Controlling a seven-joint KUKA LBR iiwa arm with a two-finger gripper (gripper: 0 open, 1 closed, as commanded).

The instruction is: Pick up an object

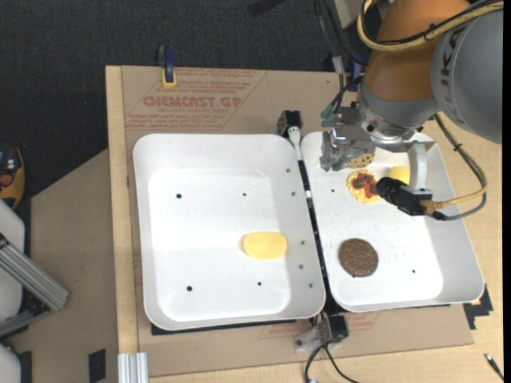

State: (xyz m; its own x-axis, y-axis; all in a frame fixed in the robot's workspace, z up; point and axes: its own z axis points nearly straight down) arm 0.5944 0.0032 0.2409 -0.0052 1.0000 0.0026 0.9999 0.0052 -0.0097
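Two white bins [215, 154] speckled with small dark dots; pale yellow oval object [265, 246]; dark brown disc [358, 258]; yellow piece with red markings [363, 187]; tan board [200, 94] printed in red lettering; orange-banded grey arm [415, 46]

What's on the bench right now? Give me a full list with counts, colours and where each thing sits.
White bins: 2, white, side by side on the board; the point marks the left one.
Yellow oval piece: 1, pale yellow, left bin, toward its lower right.
Brown round disc: 1, dark brown, right bin, lower part.
Yellow and red item: 1, yellow with red, right bin, upper part, just below the gripper.
Yellow piece: 1, yellow, right bin, partly hidden by the arm's fittings.
Cardboard sheet: 1, tan with red print, under the bins.
Blue and yellow clamp: 1, at the board's top edge.
Arm: 1, grey with orange band, from the right.
Gripper: 1, over the right bin's upper part.
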